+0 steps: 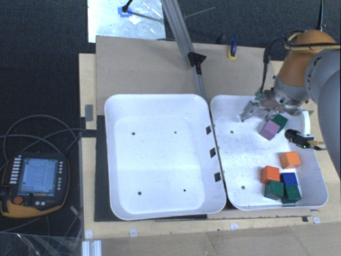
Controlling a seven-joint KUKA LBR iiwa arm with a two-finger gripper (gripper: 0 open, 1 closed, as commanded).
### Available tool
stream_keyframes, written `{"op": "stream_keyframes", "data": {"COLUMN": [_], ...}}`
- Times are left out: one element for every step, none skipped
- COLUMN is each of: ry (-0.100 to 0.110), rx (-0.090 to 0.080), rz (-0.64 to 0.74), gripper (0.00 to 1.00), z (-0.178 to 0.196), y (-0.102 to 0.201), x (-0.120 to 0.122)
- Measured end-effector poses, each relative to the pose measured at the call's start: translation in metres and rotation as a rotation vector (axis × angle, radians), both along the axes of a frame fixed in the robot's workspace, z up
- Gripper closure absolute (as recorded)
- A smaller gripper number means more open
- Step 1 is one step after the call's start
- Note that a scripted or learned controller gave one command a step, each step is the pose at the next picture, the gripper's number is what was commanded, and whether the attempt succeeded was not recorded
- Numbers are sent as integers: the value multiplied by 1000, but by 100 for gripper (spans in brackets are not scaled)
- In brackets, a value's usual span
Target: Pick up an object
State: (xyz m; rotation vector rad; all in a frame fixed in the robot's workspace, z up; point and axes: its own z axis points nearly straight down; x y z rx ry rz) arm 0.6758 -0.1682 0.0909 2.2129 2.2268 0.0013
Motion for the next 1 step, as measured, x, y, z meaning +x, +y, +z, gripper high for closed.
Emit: {"op": "stream_keyframes", "data": {"ry": [-5], "rx": [-2], "rz": [3], "gripper": [100], "z": [13], "y": [-1], "x": [1]}}
